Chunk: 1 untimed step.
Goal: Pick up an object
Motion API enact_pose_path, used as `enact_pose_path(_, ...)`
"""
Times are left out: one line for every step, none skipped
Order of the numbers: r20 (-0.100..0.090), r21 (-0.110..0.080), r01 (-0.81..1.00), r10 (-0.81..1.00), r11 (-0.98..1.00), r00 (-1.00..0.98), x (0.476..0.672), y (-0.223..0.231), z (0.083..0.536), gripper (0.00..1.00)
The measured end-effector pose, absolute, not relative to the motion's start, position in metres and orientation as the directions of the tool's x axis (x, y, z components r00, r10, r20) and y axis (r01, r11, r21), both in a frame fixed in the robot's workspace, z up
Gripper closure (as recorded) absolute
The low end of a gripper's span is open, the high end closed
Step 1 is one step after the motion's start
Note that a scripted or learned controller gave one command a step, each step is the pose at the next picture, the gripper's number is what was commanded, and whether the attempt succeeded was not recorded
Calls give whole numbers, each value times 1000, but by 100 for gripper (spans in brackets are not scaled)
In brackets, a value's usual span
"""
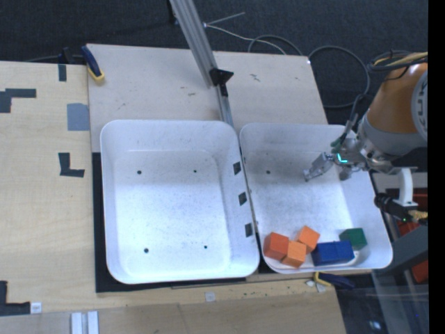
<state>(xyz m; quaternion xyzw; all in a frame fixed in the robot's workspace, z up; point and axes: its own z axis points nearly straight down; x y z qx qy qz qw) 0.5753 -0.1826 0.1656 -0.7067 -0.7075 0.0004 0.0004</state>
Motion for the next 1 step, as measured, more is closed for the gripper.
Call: enact_pose_path(0,-1,1000,1000,1,-1,575,-183,166,0)
